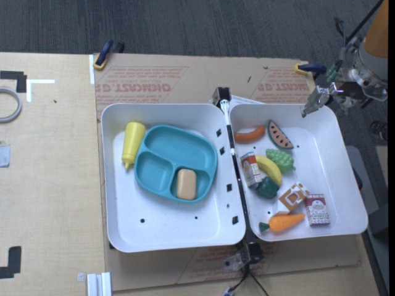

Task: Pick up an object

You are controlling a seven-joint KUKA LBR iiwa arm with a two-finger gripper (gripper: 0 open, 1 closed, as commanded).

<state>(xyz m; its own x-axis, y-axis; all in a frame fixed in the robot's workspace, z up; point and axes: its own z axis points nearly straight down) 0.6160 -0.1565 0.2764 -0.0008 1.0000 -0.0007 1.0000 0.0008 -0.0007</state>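
Objects for picking lie in two white bins that fill the middle of the frame. Largest is the left bin (117, 227), and in its upper middle sits a teal divided tray (162, 150); a tan bread-shaped piece (186, 184) rests in the tray's lower right compartment. A yellow mustard bottle (131, 143) lies touching the tray's left edge, its nozzle pointing toward the bottom of the frame.

The right bin (345, 184) holds the smaller toys. Near its top left are a sausage (249, 134) and, just beside it to the right, a watermelon slice (279, 135). Below them a banana (270, 168) lies clustered with green grapes (281, 159), a small can (249, 169) and a dark green vegetable (267, 188). Lower still come a small orange box (292, 197), a red carton (316, 209) and a carrot (286, 222) near the bottom rim.

At the upper right of the frame the gripper (313, 103) hangs over the right bin's top right corner, apart from every toy. Nothing sits between its fingers, but whether they are apart or together I cannot tell.
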